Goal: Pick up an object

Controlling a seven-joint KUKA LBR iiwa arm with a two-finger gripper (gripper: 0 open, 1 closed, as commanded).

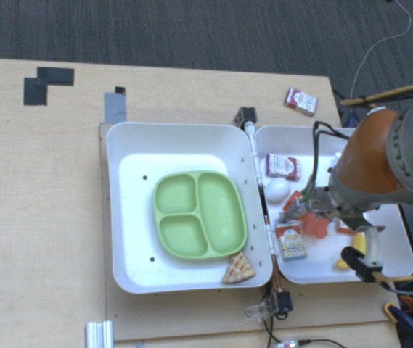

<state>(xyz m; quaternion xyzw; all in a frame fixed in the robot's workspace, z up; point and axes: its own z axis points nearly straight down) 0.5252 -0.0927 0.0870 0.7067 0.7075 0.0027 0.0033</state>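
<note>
Hovering over: the gripper is hanging low over the left half of the right bin, with the grey arm and its orange band lying across the bin's right side.
Tool state: the wrist is hiding the business end from this slant, so I cannot tell how far open it is or whether it is holding anything.
Likely target: a red object is lying on the bin floor just beside the gripper, on its lower right.
What it is: part of it is sitting under the wrist, so I am only guessing at a small plastic toy.
Handling: it is looking light and stiff, probably smooth enough to be slipping under a shallow pinch, and not fragile.
Where to take hold: across its narrowest width, low and near its middle, is looking like the safest grip.
Neighbours: a small printed box is lying just beside the red object, while a white egg and a red and white box are sitting further up the bin.
Risk: the printed box is crowding the lower left side, so a wide approach is likely to be nudging it.
Elsewhere: a green plate is resting in the left bin, well apart.
</note>
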